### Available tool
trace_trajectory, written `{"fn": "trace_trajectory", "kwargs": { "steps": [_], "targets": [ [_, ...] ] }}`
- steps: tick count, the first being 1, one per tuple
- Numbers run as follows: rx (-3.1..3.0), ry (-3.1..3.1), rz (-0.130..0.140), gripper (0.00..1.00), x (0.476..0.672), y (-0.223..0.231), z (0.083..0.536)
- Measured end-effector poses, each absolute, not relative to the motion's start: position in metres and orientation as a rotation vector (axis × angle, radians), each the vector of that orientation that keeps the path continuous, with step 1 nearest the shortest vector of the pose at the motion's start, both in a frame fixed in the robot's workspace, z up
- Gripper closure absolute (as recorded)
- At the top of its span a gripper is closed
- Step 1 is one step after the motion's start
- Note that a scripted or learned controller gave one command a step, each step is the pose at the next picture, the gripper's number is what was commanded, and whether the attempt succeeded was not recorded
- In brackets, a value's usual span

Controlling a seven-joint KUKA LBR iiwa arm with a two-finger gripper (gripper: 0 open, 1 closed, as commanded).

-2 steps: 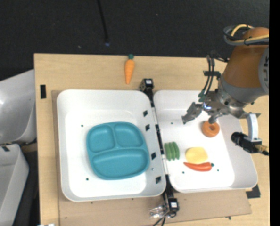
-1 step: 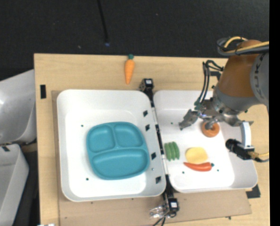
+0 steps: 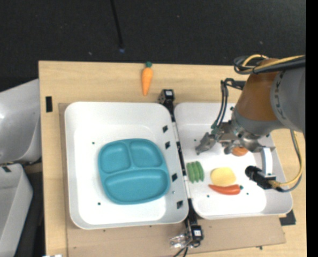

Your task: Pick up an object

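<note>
My tool (image 3: 219,141), whose grip I cannot tell, hangs in the right-hand white bin (image 3: 202,114), with the yellow lemon-shaped toy (image 3: 223,175) just below it toward the frame's lower right, its long axis running left-right.

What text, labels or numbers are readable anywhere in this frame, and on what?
None readable.
Blue divided plate: plain, no markings.
Toy carrot, green item, yellow item, red chili: no labels.
Black clip at the bins' joint: too small to show any print.
</note>
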State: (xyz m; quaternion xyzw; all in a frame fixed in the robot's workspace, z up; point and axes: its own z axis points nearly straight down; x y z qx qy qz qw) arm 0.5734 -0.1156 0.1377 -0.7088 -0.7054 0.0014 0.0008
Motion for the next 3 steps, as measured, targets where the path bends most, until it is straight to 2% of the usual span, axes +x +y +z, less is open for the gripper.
{"fn": "trace_trajectory", "kwargs": {
  "steps": [1, 2, 3],
  "targets": [
    [-2.236, -2.211, -0.002, 1.0, 0.575, -0.117, 0.151],
    [-2.229, -2.223, -0.005, 1.0, 0.584, -0.124, 0.21],
    [-2.219, -2.23, -0.004, 1.0, 0.585, -0.125, 0.25]
  ]
}}
